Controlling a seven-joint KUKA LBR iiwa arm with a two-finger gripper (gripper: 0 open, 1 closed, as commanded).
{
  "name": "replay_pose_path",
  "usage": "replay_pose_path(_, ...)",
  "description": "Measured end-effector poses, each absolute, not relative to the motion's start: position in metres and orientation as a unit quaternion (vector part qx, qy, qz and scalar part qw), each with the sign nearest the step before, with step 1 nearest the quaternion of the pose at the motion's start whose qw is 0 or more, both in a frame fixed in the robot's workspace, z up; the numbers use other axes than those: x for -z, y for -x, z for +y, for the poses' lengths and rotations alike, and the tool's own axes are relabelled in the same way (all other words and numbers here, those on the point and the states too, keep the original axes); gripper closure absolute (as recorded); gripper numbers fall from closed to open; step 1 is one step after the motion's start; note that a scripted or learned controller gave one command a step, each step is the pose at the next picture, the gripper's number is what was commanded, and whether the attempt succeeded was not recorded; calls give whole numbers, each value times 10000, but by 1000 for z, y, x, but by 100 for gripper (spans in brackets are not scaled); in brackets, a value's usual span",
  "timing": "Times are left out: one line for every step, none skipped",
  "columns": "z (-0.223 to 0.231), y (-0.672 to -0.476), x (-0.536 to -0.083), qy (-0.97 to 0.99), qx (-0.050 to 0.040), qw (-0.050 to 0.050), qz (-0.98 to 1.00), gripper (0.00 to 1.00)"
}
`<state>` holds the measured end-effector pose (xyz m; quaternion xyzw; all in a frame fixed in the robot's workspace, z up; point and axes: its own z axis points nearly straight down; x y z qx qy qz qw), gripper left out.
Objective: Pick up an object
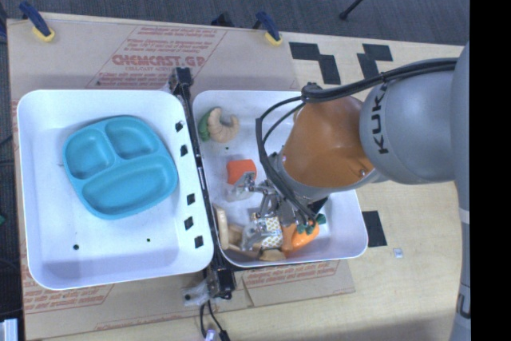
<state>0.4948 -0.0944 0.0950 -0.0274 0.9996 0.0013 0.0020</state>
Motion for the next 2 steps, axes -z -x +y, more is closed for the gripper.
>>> replay_pose_path(-94,-495,-95,273,-12,20,9996,0)
replay_pose_path(-94,-495,-95,273,-12,21,9996,0)
